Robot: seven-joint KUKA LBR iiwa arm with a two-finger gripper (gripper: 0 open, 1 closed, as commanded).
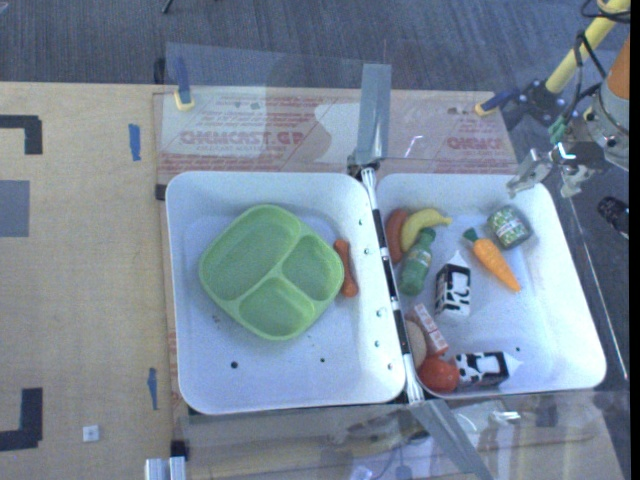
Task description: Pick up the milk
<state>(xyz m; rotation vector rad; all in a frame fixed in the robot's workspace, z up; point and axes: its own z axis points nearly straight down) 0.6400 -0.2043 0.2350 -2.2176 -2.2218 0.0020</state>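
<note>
The milk carton (453,290) stands in the right bin (570,318), crowded by a green bottle (416,262); the claw (548,168), seemingly open and empty, might nudge neighbours instead.

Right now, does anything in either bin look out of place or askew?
Mostly ordinary clutter. A black-and-white milk carton lies on its side near the right bin's front edge, against a tomato. A second cow-patterned carton sits mid-bin. In the left bin, an orange sausage-like piece lies outside the green plate, touching its rim.
</note>
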